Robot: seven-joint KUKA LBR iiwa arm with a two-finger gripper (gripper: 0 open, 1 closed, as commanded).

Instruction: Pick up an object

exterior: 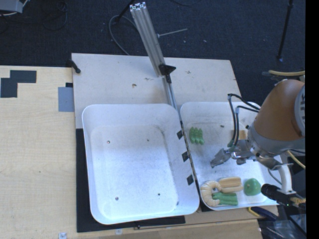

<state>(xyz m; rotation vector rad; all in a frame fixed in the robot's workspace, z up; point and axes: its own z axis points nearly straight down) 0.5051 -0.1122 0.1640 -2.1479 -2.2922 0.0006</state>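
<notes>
**Two bins, one loaded: choosing and approaching a graspable object**

Two shallow white bins sit side by side; the left bin shows bare floor, while the right bin carries every candidate. We see a small green ridged block lying alone near the divider, and, crowded in the near corner, a tan bun-shaped piece, a cream ring-shaped piece, a flat green strip and a round green ball, several touching one another. The gripper hangs over the middle of the right bin, between the block and the cluster, carrying nothing. Whether its tips are spread or pressed together we cannot tell at this resolution.

We judge the isolated block the cleaner target: nothing beside it obstructs either finger. A good pick would centre the tips over it, align them across its narrow side, descend vertically, and keep off the divider wall. The cluster risks a nudged neighbour or a double grasp.
</notes>
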